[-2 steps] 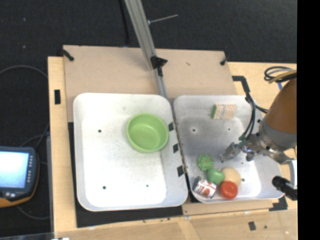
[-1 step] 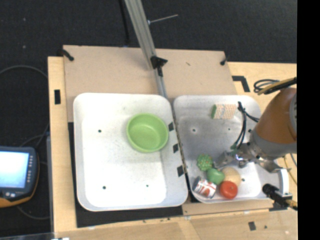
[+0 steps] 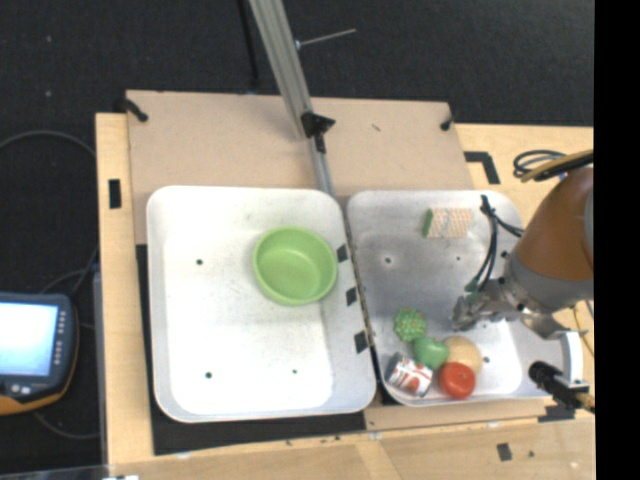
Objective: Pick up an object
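The right bin [image 3: 400,238] holds several small things. A green and beige scrub pad [image 3: 447,222] lies near its far edge. At the front lie a green broccoli piece [image 3: 409,324], a green toy [image 3: 432,351], a pale yellow potato-like piece [image 3: 463,349], a red tomato [image 3: 457,380] and a red and white can [image 3: 409,376]. My gripper [image 3: 468,311] hangs low in the right bin, just above and behind the potato-like piece and right of the broccoli. Nothing is seen in its grasp.
A green bowl [image 3: 294,265] sits in the left bin [image 3: 200,348], near the divider. A slanted metal pole [image 3: 290,68] rises behind the bins. The orange-banded arm [image 3: 560,233] covers the right bin's right side. A screen device [image 3: 30,348] lies off the bench at left.
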{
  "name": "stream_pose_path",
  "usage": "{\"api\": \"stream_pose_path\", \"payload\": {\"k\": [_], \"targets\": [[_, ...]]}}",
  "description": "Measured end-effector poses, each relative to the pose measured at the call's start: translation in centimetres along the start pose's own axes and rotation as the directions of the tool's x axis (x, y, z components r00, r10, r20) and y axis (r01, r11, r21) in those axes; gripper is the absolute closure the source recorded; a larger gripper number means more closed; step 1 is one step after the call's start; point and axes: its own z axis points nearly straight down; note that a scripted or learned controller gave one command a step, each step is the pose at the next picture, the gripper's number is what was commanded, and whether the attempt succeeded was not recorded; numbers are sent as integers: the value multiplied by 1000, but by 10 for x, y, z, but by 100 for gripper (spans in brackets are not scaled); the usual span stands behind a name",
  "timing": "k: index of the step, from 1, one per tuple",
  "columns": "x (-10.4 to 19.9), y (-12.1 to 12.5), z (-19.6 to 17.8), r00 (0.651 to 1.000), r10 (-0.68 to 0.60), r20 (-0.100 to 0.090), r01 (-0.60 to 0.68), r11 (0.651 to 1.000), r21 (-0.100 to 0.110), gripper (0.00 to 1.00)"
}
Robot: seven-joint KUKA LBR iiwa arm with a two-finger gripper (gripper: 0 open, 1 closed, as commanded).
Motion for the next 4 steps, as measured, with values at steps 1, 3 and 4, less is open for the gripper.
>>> {"api": "stream_pose_path", "payload": {"k": [1, 3, 4], "targets": [[5, -5, -53, 1000, -8, 2, 8, 1000, -2, 100], [56, 26, -95, 1000, -14, -2, 14, 1000, 3, 100], [111, 41, -106, 1000, -14, -2, 14, 1000, 3, 100]]}}
